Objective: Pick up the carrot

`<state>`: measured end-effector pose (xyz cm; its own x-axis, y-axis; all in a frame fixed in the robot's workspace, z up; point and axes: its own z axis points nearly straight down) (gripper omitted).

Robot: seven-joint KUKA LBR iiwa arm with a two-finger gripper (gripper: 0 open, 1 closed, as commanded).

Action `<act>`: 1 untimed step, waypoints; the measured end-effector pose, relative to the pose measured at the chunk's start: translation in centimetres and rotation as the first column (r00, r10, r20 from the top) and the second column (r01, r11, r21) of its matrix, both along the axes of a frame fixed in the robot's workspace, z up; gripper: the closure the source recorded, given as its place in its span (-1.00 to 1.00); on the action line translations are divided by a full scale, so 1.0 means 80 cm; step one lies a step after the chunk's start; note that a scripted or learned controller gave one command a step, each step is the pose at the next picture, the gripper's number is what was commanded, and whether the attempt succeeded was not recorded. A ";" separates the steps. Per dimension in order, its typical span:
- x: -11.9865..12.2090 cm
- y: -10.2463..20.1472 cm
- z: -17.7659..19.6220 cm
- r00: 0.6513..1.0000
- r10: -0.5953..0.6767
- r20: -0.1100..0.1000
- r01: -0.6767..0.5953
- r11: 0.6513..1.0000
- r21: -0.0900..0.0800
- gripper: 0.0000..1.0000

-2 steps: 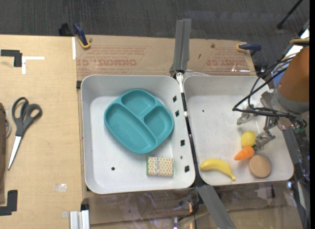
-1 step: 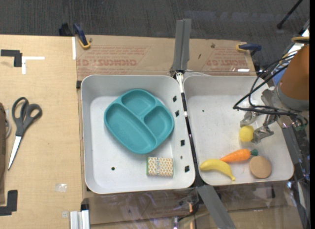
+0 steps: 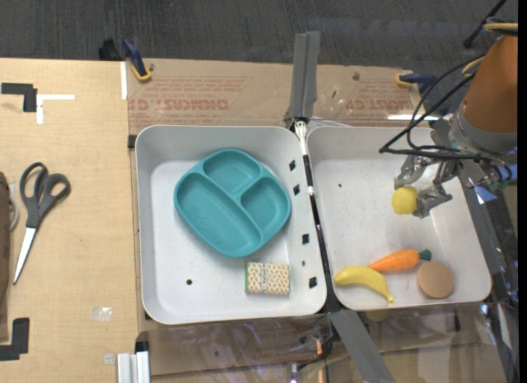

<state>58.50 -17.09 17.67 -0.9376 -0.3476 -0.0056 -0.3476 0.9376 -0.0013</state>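
A: The carrot (image 3: 395, 261), where is it?

B: It lies in the right bin (image 3: 350, 233), near the front wall, between the banana (image 3: 366, 282) and a round tan thing (image 3: 436, 280). Its tip touches the banana. There is one of each.

A: And the gripper (image 3: 418, 189)?

B: It hangs further back in the same bin, well apart from the carrot. A small yellow ball (image 3: 403, 201) sits between its fingers, which are closed only as far as the ball allows. The arm (image 3: 494, 93) is cut off at the right edge.

A: The left bin (image 3: 156, 233)?

B: One teal plate (image 3: 233, 202) with three compartments, and one small patterned block (image 3: 268, 278). One pair of scissors (image 3: 37, 208) lies on the bench. The cardboard (image 3: 214, 101) has printing on it, but I cannot read it.
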 end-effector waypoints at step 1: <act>-0.003 0.060 0.042 0.992 -0.123 0.000 0.123 0.992 0.000 1.00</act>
